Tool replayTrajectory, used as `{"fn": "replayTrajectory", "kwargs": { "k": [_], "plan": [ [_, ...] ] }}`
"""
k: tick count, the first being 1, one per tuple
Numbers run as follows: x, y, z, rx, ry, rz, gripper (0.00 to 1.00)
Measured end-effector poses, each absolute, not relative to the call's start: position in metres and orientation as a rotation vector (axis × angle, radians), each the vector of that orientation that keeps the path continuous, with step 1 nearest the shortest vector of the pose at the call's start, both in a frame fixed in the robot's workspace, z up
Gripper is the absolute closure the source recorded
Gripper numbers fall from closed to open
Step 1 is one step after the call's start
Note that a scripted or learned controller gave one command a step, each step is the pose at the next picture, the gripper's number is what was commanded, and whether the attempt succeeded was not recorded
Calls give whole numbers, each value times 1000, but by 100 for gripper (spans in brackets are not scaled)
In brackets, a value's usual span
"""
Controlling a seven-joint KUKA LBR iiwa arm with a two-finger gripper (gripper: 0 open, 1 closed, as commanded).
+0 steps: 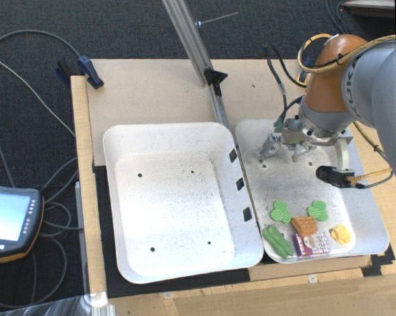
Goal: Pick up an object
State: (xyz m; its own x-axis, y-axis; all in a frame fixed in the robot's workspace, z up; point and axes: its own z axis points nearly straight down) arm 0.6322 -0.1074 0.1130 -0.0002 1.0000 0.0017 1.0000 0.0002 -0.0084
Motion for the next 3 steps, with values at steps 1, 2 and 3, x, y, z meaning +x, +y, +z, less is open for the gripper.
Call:
{"fn": "replayTrajectory", "kwargs": {
  "k": [1,2,3],
  "plan": [
    [635,-107,129,-2221,-2222,-3,100],
    [633,-112,193,-2226,-2226,-7,100],
    [630,-116,239,-2225,-2226,-7,100]
  ]
}}
